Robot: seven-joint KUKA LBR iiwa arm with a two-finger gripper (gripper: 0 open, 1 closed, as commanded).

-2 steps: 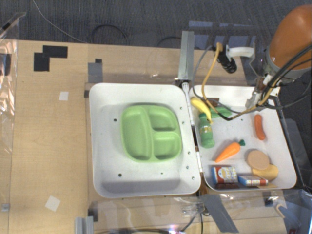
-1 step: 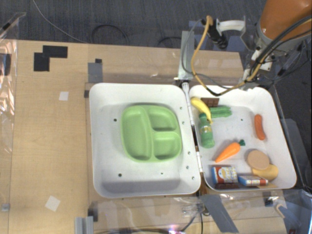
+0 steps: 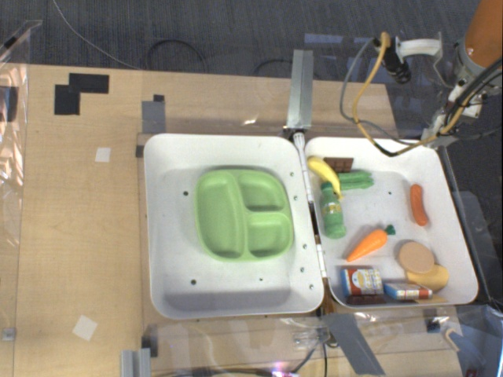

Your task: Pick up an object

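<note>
Two bins on the bench; every candidate sits in the right bin [image 3: 440, 163]. The left bin [image 3: 157, 210] holds just a green divided plate [image 3: 242, 214]. The arm [image 3: 483, 22] shows at the upper right corner, well apart from the objects; the gripper itself is cut off there, so you cannot tell whether the hand is spread or pressed together.

Step in hand, as judged: approach and choose a target. You'd do well to pick something standing clear of its neighbours. The carrot [image 3: 368, 244] lies near the bin's middle with bare floor on both flanks. Its long axis runs diagonally, leafy end up-right, tip down-left. Set the jaws across that axis, at the thicker half.

The sausage [image 3: 419, 205] is also isolated, long axis nearly top-to-bottom in view, but near the right wall.

Avoid the cluster at the left wall: banana [image 3: 325, 176], green bottle [image 3: 333, 214] and a green vegetable [image 3: 354, 181] touch or overlap.
</note>
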